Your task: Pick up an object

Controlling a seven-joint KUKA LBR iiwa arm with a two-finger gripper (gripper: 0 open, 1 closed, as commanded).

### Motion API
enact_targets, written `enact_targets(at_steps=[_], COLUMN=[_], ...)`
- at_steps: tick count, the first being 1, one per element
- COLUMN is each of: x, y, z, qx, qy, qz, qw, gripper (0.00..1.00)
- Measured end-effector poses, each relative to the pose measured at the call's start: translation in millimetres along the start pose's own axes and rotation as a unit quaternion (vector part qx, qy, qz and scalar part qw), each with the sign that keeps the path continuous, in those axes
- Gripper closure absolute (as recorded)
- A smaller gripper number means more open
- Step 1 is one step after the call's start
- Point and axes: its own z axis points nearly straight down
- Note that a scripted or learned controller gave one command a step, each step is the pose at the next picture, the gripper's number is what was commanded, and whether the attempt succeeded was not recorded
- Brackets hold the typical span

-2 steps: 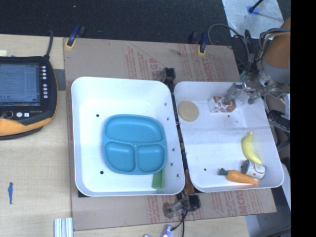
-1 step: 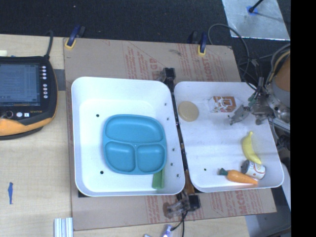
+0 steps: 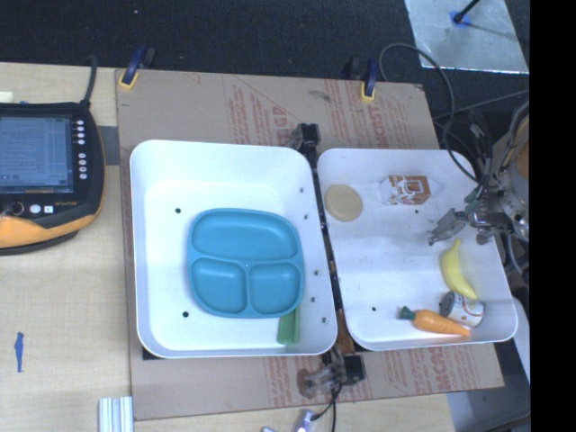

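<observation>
The right bin (image 3: 378,322) holds a yellow banana (image 3: 457,273) near its right wall. An orange carrot (image 3: 436,323) lies at the front right, touching a small white and red item (image 3: 467,310). Toward the back lie a round tan disc (image 3: 343,202) and a brown and white packet (image 3: 406,189). My gripper (image 3: 461,230) hangs over the bin's right side, just above the banana's upper end. It is open, and nothing sits between its fingers.
The left bin (image 3: 157,187) carries a blue divided plate (image 3: 245,261) and a green piece (image 3: 287,328) against its front wall. A tablet-like pendant (image 3: 40,165) lies left of the bins. Cables (image 3: 468,133) hang at the right behind the arm.
</observation>
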Motion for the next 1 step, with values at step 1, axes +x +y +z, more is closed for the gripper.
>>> enact_targets(at_steps=[1], x=[0.5], y=[-9.2], z=[73.2], qx=[0.0], qy=[0.0], qz=[0.0], qw=[1.0], gripper=[0.0])
